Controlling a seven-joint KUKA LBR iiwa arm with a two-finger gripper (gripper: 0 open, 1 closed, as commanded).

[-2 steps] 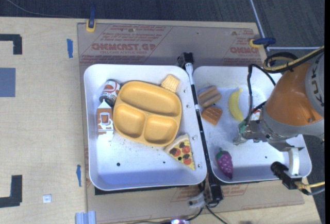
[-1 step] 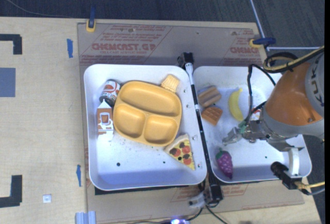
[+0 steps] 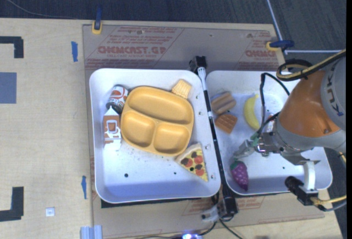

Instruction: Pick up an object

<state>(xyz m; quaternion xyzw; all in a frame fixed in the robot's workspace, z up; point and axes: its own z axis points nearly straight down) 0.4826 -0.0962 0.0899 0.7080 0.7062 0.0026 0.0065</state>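
In the right bin (image 3: pixel 324 177) my gripper (image 3: pixel 247 147) hangs over the white floor, open, with nothing between its fingers. A purple bunch of grapes (image 3: pixel 240 173) lies just below and left of it, apart from the fingertips. A yellow banana (image 3: pixel 251 111) lies above the gripper. Two brown bread-like pieces (image 3: pixel 223 102) (image 3: pixel 226 122) sit near the bin's left wall. The grey arm with its orange band (image 3: pixel 308 111) covers the right part of this bin.
The left bin (image 3: pixel 104 172) holds a yellow divided plate (image 3: pixel 157 120), a can (image 3: pixel 116 99), a small orange box (image 3: pixel 111 129), a pizza slice (image 3: pixel 194 161) and a tan wedge (image 3: pixel 181 88). A black ridge (image 3: pixel 208 117) separates the bins.
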